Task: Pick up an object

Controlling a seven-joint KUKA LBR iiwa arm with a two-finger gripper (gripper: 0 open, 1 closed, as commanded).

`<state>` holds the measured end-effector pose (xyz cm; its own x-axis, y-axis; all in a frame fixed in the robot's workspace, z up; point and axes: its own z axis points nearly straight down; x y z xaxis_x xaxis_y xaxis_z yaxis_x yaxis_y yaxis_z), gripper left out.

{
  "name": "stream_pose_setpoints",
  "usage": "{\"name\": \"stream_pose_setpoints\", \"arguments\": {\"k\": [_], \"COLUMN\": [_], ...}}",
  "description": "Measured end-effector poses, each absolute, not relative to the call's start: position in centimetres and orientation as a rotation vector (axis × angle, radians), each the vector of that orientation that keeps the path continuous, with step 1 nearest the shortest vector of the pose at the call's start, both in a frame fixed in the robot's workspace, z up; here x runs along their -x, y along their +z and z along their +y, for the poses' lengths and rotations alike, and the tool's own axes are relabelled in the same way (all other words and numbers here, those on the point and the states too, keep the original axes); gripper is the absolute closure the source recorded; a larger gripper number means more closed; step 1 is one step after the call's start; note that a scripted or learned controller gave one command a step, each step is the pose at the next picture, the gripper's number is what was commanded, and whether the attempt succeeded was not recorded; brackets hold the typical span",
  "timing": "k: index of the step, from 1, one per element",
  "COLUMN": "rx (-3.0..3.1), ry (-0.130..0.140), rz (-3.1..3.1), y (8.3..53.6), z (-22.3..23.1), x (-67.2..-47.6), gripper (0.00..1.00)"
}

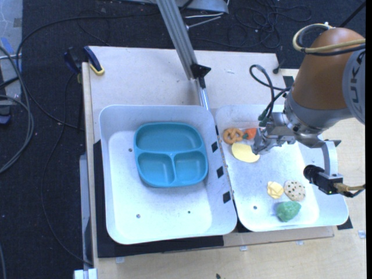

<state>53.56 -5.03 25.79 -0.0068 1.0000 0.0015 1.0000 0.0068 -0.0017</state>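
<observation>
The right bin (325,211) holds several small food toys. A brown pretzel (233,135) and an orange piece (250,133) lie at its far left. Just in front of them lies a pale yellow oval (243,153). A yellow lump (275,189), a chocolate-chip cookie (294,190) and a green lump (288,210) sit near the front. My gripper (261,145) hangs low over the right edge of the yellow oval, beside the orange piece. Its fingers are hidden by the wrist body.
A blue three-compartment plate (171,154) lies in the left bin (116,214). A metal pole (177,28) slants down from the back to the gap between the bins. Black cables loop near the wrist at the right.
</observation>
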Motion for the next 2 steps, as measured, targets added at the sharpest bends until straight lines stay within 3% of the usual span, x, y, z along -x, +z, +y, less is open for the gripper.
{"name": "stream_pose_setpoints", "arguments": {"k": [2], "rx": [2.211], "ry": [0.002], "rz": [-2.227], "y": [24.2], "z": [5.9], "x": [-52.5], "gripper": [1.00]}}
